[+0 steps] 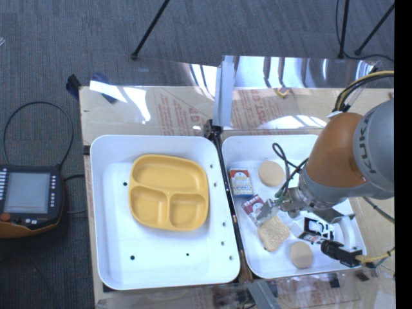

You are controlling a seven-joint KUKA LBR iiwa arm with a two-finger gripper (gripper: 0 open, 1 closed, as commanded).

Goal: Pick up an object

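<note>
the grey kuka arm with its orange band reaches in from the right over the right-hand shallow white bin [248, 250], and its two-finger gripper [278, 206] hangs low among the loose items there. the step in hand looks like the approach to a grasp: the tool sits just above and beside the tan square cracker-like slab [273, 233] and the small dark red packet [253, 205], but nothing is visibly caught by it. whether the claw is spread or pressed together i cannot tell, since the wrist hides most of it. the next move likely calls for settling over one item, closing on it, and lifting straight up clear of the neighbours.

counted in the right bin: two pale round biscuit-like discs, one far [271, 172] and one near [300, 254]; one tan slab; one dark red packet; one small orange and white carton [240, 181] toward the left wall.

the left-hand shallow white bin [109, 262] holds one yellow plastic divided tray [169, 191] with three compartments. a black handheld control pendant [29, 198] lies on the floor at far left.
</note>
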